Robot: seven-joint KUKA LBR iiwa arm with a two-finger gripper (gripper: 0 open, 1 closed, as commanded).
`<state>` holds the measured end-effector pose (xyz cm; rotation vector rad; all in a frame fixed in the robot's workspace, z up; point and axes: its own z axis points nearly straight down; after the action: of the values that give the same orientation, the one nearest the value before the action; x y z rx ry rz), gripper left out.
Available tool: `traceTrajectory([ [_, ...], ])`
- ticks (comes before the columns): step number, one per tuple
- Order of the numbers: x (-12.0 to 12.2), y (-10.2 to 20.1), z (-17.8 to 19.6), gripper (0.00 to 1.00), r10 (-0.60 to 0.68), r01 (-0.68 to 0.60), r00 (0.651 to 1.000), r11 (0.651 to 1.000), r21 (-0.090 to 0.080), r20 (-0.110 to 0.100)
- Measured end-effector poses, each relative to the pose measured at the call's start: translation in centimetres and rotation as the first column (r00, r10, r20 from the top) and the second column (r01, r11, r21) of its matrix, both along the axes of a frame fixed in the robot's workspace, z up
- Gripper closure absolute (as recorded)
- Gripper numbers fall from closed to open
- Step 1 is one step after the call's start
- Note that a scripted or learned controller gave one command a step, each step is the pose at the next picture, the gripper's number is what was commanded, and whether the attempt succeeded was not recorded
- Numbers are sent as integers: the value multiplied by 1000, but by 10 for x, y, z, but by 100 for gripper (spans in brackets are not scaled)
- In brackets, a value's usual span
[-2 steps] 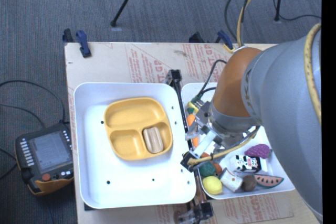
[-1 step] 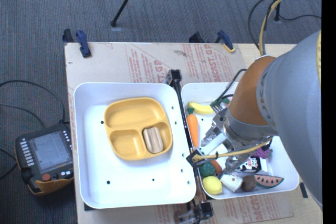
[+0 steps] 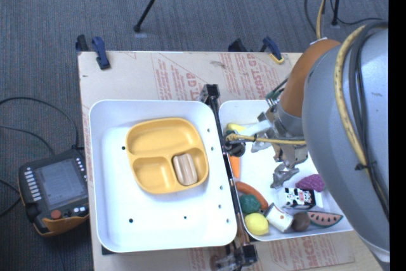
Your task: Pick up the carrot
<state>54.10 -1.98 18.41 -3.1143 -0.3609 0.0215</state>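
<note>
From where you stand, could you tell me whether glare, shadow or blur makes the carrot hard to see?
In the camera view the light is even and soft, with no glare on the white bin; the carrot reads sharp enough by the bin's left wall, while the arm looms large and slightly soft, covering the bin's right part.

A single fixed camera looks down at a slant from above the front of the brown board surface (image 3: 158,73), far enough to take in both shallow white plastic bins (image 3: 108,136), the grey carpet floor (image 3: 63,3) beyond and a dark handheld controller (image 3: 54,190) at the left. The bulky grey arm with its orange band (image 3: 342,130) enters from the right, close to the lens.
</note>
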Motion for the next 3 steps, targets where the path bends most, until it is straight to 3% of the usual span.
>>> traceTrajectory([
  [1,-10,-68,-94,0,-14,14,1000,1000,3,-2],
  [2,53,-67,-100,0,-9,9,1000,1000,2,0],
  [3,-66,-54,0,0,33,-33,999,999,4,-1],
])
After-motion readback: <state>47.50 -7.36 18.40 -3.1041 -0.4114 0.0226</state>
